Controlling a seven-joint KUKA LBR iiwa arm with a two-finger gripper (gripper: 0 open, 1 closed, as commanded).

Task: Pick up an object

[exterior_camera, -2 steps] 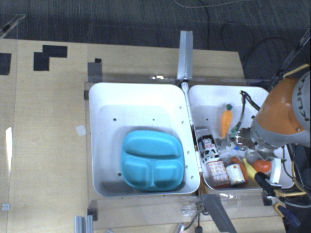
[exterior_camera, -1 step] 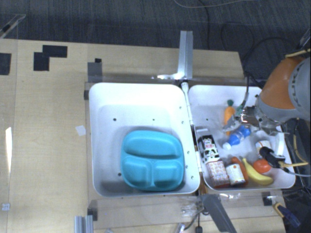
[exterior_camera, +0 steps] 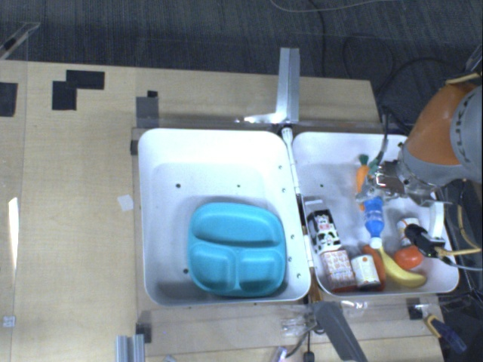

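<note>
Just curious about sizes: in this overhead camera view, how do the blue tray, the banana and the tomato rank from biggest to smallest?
1. Blue tray, by far the largest, in the left bin.
2. Banana, in the right bin.
3. Tomato, smallest, resting against the banana.

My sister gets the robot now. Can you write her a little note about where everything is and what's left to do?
Gripper: low in the right bin, just above the blue bottle, beside the carrot. I can't tell if it's open or shut, and nothing shows in its grip.
Right bin: the bottle, the carrot, a banana, a tomato, a cow-print carton and two small boxes along the near side.
Left bin: a blue tray.
Done: arm has reached into the bin.
Left: grab one thing and lift it out.
</note>
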